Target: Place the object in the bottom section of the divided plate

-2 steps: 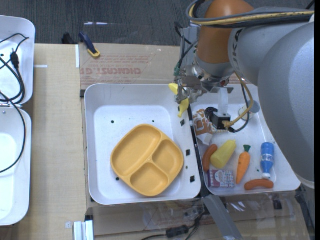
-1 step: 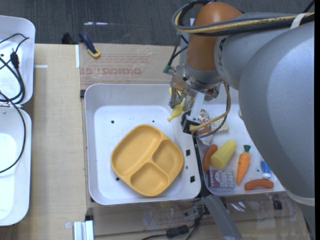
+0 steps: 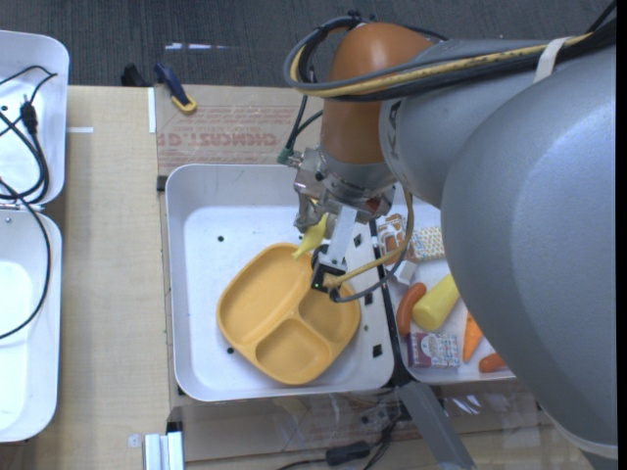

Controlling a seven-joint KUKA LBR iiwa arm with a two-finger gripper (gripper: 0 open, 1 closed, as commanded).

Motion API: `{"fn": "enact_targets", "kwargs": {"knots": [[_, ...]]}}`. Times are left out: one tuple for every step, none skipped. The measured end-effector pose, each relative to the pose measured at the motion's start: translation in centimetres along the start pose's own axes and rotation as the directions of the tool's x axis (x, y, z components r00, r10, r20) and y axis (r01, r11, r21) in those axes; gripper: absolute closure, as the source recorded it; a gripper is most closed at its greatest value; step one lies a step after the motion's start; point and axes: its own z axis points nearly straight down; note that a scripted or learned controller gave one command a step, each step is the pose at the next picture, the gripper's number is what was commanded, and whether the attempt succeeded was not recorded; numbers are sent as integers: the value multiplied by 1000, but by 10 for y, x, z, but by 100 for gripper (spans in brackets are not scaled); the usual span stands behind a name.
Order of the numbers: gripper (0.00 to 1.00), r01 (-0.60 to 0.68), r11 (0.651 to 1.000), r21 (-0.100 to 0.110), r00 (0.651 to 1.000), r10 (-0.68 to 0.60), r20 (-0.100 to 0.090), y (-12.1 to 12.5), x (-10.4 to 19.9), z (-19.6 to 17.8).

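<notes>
The grey arm [image 3: 509,194] with its orange band reached in over the two white bins. The left bin [image 3: 191,262] held a yellow divided plate [image 3: 284,321], tilted, near its front right corner. The gripper [image 3: 328,253] hung over the plate's back right rim, pinching a small yellow object [image 3: 312,236]. The right bin [image 3: 446,372] held toy food, among them a yellow block [image 3: 436,302] and carrots [image 3: 472,339].

Arm [image 3: 519,213]: grey, enters from the right, bulks large over the right half of the view.
Wrist band [image 3: 367,86]: orange, just above the wrist, cables looped around it.
End effector [image 3: 325,253]: points down; finger state cannot be told.
</notes>
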Motion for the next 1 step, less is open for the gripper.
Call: {"fn": "enact_targets", "kwargs": {"knots": [[0,-1,1000,0,1000,1,0,0,0,0]]}}
